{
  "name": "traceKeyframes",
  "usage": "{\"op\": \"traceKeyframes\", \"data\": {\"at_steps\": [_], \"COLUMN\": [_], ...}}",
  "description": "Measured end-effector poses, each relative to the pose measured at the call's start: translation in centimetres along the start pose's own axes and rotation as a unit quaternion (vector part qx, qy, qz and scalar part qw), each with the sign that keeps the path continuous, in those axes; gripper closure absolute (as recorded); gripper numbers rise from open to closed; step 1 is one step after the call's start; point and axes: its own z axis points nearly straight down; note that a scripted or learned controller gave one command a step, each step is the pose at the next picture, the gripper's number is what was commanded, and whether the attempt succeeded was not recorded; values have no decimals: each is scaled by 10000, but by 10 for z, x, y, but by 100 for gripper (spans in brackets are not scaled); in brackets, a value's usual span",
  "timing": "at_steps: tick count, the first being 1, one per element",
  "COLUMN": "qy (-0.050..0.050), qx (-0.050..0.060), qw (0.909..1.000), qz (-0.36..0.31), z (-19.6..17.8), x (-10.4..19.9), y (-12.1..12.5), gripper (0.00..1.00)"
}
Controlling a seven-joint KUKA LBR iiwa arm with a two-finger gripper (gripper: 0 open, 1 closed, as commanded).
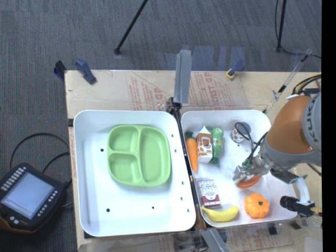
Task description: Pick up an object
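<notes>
It was a robot lab: a wooden bench (152,88) held with clamps (85,70), tripod legs (134,22) on grey carpet, and a control pad (29,196).

Two white bins (84,140) sit on a pale wood-coloured table (126,88) printed with faded red lettering. The left bin holds a light green divided plate (139,155). Right of the plate lie an orange carrot (192,154), an orange-and-white carton (205,146), a green vegetable (216,143), a red-and-white box (208,192), a yellow banana (220,213) and an orange pumpkin (256,205). The arm (291,133) is grey with an orange band.
</notes>
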Motion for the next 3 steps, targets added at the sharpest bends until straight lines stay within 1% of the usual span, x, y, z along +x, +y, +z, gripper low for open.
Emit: {"op": "traceKeyframes", "data": {"at_steps": [1, 2, 3], "qy": [-41, -41, -39], "qx": [-46, -45, -46], "qw": [9997, 9998, 9986], "qz": [218, 213, 517], "z": [-128, -128, -68], "x": [2, 2, -45], "y": [28, 28, 93], "gripper": [100, 0, 0]}}
